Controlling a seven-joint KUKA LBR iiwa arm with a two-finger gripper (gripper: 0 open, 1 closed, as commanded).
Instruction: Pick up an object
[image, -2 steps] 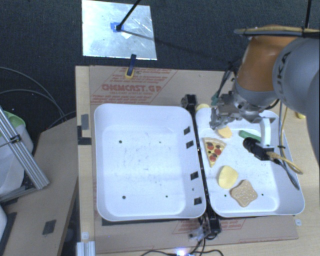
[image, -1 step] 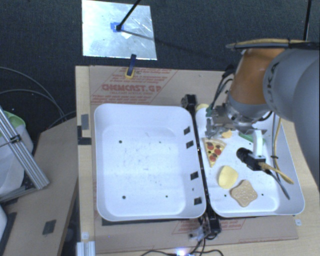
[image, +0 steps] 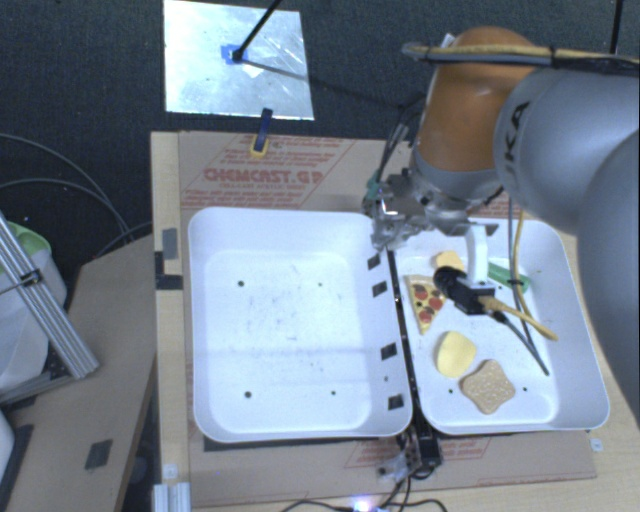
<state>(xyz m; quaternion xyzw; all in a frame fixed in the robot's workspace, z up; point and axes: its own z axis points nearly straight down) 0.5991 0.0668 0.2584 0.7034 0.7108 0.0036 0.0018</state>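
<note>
from my remote station i saw the jaws (image: 388, 232) positioned over the divider between the two bins, at the far left corner of the right bin (image: 575, 400); their spread could not be determined. the pizza slice (image: 425, 301), yellow disc (image: 456, 352) and cracker (image: 487, 386) lay in the right bin, none gripped.

White bins (image: 280, 225); red-spotted pizza slice (image: 425, 302); tan cracker (image: 487, 385).
</note>
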